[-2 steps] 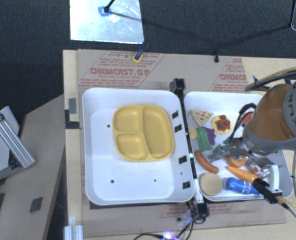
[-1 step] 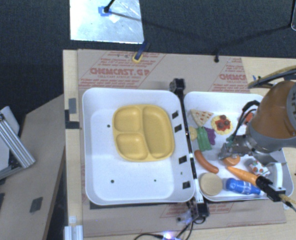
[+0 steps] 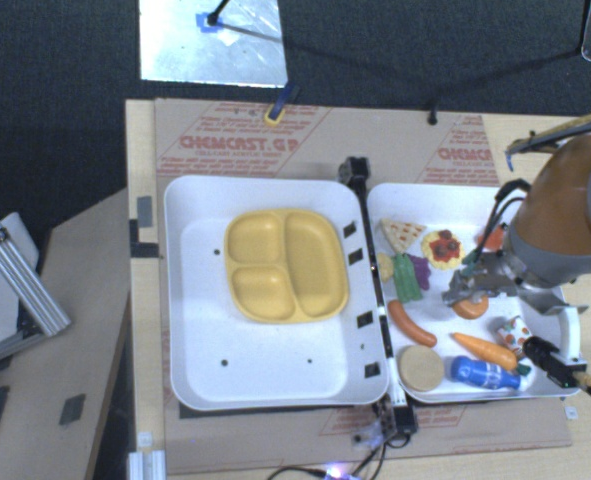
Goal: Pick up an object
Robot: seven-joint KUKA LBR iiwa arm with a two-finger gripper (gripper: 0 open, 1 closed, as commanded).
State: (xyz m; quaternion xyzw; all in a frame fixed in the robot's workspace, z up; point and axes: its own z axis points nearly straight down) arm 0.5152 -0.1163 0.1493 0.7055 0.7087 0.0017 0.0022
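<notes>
Orange shows just under the claw, a small rounded toy piece lying in the right bin with the grey metal of the wrist low over it; whether the claw is spread or closed I cannot tell, since the arm covers it from above, and nothing can be seen between its tips. The right bin carries the candidate objects: a waffle-patterned wedge near the far left corner, a round yellow piece with red on top beside it, a green and purple vegetable near the divider, a hot dog sausage slanting below that, a carrot, a tan disc in the near corner, a blue bottle lying flat along the near wall, and a small white and red figure just right of the carrot. The left bin bears a yellow divided plate, well apart from the arm. On the task, I judge that the approach is done and the claw is at grasp height over the orange piece, but no lift shows: every object rests on the bin floor, so closing, securing and raising one is left
</notes>
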